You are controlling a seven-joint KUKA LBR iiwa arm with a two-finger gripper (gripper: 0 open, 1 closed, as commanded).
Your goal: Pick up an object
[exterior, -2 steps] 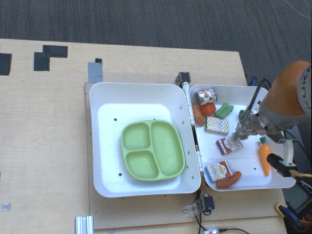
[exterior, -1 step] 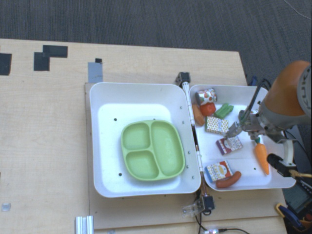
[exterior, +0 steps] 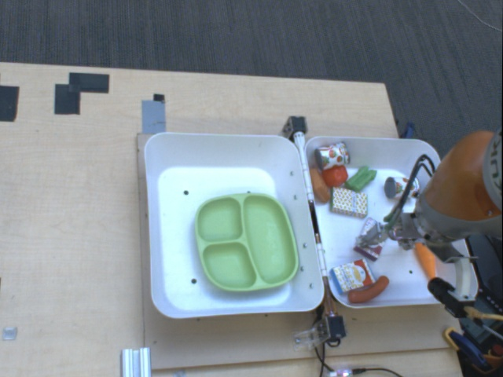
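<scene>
My gripper (exterior: 371, 240) hangs low over the middle of the right bin (exterior: 409, 149), reaching in from the right below the orange-banded wrist (exterior: 470, 181). Just left of it and further back lies a speckled square block (exterior: 349, 202). A small printed box (exterior: 351, 274) and a red sausage (exterior: 368, 290) lie in front of it by the bin's near wall. An orange carrot (exterior: 425, 259) rests to its right. At the far left of the bin are a small can (exterior: 332, 155), a red tomato (exterior: 336, 174), a green piece (exterior: 361, 179) and an orange stick (exterior: 318, 185).
The left bin (exterior: 157, 210) holds a green three-compartment plate (exterior: 247, 242). A small grey item (exterior: 391, 185) lies near the arm in the right bin. The wooden bench (exterior: 71, 234) spreads to the left; cables and clamps sit at the front right.
</scene>
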